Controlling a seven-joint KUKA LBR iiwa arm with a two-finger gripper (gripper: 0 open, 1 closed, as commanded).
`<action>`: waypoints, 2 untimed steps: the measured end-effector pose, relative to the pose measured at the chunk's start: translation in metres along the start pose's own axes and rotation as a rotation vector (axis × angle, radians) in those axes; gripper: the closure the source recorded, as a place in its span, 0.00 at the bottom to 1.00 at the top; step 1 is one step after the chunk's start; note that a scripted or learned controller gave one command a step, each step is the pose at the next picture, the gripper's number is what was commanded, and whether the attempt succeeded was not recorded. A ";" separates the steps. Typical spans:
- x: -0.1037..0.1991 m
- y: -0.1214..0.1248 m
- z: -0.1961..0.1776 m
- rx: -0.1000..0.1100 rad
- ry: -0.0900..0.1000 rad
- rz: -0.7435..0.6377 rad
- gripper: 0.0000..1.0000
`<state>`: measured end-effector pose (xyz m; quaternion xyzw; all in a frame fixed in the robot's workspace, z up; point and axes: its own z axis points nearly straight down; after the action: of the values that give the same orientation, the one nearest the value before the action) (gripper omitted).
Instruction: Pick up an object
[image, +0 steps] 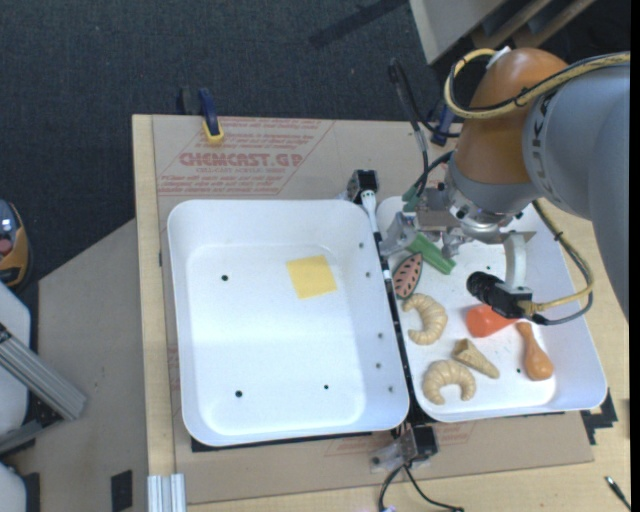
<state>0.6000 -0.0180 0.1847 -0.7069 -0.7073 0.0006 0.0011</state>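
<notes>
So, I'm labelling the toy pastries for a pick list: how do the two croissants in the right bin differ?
The upper croissant lies beside the bin divider, curving tall and narrow; the lower croissant lies nearer the front wall, arching wide and flat. The upper one sits just under a speckled pink piece; the lower one sits under a small cone. Both are tan, ridged and crescent-shaped.

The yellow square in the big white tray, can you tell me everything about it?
The yellow square is a thin, flat piece, plain yellow like a slice of toy cheese. It lies flat, turned slightly askew, on the floor of the left bin, toward the far right part. Nothing touches it but the bin floor.
</notes>
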 end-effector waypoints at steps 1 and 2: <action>0.000 0.001 -0.011 -0.003 -0.001 -0.001 1.00; 0.020 0.062 -0.023 -0.011 -0.001 -0.003 1.00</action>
<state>0.6616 0.0023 0.2074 -0.7059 -0.7083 -0.0026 -0.0031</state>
